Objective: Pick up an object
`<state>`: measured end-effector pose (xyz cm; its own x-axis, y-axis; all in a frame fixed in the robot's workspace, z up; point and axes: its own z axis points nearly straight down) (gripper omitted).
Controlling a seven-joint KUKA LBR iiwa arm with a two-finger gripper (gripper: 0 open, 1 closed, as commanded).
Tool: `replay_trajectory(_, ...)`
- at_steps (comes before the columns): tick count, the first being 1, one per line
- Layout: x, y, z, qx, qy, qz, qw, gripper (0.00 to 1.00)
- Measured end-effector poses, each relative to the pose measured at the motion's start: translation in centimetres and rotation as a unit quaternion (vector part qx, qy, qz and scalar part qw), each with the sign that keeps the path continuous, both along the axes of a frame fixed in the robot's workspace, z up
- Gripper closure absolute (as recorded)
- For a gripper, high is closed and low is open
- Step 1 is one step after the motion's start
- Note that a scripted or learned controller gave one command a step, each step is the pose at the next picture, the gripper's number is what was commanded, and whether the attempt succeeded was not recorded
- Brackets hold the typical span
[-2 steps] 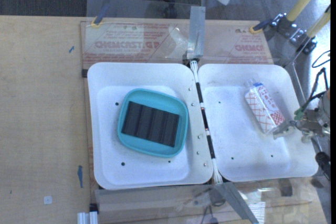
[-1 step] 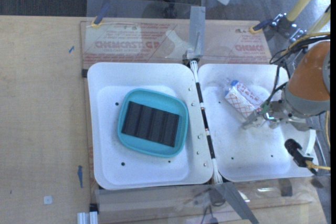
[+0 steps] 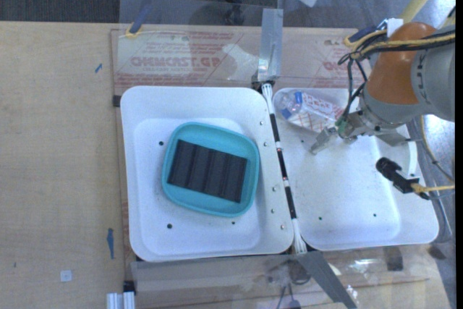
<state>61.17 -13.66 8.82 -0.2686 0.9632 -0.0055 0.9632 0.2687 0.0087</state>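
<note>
Clear printed packet [image 3: 307,108] lies in the right bin [image 3: 354,221], in its upper-left corner as viewed. Hand [image 3: 322,141] is in the same bin, just at the packet's lower edge; can't tell if it's released or clenched. Teal tray [image 3: 210,130] sits left of that bin.

A: What is lying in the left bin [image 3: 145,228]?
B: A tray [image 3: 210,132] is sitting at its middle.
A: And in the right bin [image 3: 347,206]?
B: A packet [image 3: 307,108] is lying in its far left corner; the gripper [image 3: 320,143] is hanging just before it, over the bin's far half.
</note>
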Motion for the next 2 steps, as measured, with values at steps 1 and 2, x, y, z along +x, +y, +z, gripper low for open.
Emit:
replay_trajectory(1,3.4,1.4,0.2,-0.0044,0.024,0.001,0.9997,0.00)
replay_trajectory(2,4.5,3.2,1.2,0.0003,0.013,0.179,0.9838,0.00)
